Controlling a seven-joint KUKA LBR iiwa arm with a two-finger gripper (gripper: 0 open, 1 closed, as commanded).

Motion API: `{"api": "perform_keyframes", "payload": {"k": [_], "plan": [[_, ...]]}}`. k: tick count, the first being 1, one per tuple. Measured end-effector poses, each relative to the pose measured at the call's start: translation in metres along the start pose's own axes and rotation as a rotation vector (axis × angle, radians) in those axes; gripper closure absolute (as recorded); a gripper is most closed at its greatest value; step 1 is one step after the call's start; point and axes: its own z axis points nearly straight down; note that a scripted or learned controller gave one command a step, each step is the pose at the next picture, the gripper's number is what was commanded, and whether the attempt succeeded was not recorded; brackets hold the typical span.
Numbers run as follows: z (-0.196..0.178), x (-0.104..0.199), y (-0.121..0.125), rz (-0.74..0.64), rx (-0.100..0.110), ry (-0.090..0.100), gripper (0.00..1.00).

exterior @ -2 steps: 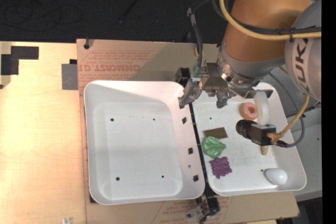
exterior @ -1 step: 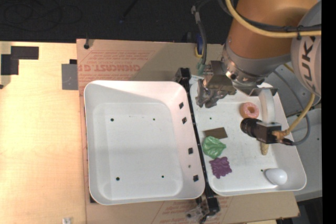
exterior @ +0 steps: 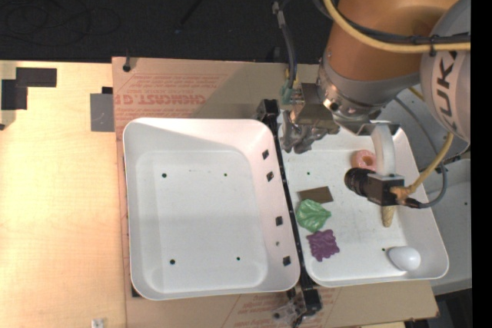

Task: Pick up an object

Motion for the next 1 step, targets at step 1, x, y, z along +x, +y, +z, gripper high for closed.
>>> {"api": "perform_keyframes", "payload": {"k": [1], "plan": [[0.1147,-0.0395,-0.0602,0.006,0.018,-0.002,1.00]]}}
